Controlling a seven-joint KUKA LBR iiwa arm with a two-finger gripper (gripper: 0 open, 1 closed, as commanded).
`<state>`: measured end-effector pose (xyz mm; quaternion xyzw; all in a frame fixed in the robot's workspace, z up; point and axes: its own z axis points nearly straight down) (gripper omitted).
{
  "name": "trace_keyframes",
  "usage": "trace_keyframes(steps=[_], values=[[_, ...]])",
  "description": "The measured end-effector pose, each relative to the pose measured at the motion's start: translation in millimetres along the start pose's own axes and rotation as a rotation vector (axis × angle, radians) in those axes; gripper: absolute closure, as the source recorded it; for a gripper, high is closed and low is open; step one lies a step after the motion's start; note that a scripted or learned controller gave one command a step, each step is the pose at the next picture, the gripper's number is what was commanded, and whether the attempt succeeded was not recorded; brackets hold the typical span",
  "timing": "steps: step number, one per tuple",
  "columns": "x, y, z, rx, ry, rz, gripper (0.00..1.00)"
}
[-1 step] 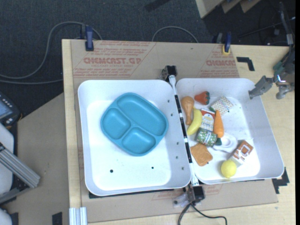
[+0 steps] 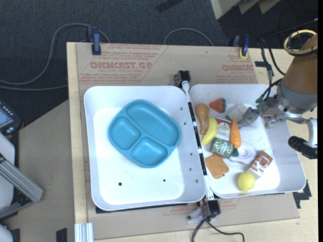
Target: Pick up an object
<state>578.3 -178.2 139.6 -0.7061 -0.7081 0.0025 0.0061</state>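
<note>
1. Camera view shows us the claw [image 2: 251,116] low over the right bin [image 2: 282,178], reaching in from the right, its grey tip close to the top of the toy food pile.
2. We cannot tell whether it is wide or narrow; the tip is small and blurred, and we see nothing clearly gripped.
3. Just left of the claw lies a white packet [image 2: 237,109], and just below-left an orange carrot [image 2: 235,133], the likeliest targets by our reading.
4. Further left of the claw sit a strawberry [image 2: 218,104], a banana [image 2: 210,130] and a tan gourd [image 2: 202,113], crowded against the bin's inner wall.
5. Below the claw lie a green can [image 2: 222,147], a piece of toast [image 2: 217,166], a small carton [image 2: 261,163] and a lemon [image 2: 246,181].
6. Well to the left, in the other bin [image 2: 96,135], rests a blue divided plate [image 2: 144,133].
7. We judge the pile's crowding makes a clean grip hard: neighbours touch, so one may get nudged.
</note>
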Motion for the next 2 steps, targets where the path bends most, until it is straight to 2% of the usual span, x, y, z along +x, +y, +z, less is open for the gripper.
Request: trace_keyframes(steps=[1,2], values=[[57,-24,56,-0.015,-0.005,0.001,0.0],[55,-21,41,-0.023,-0.006,0.003,1.0]])
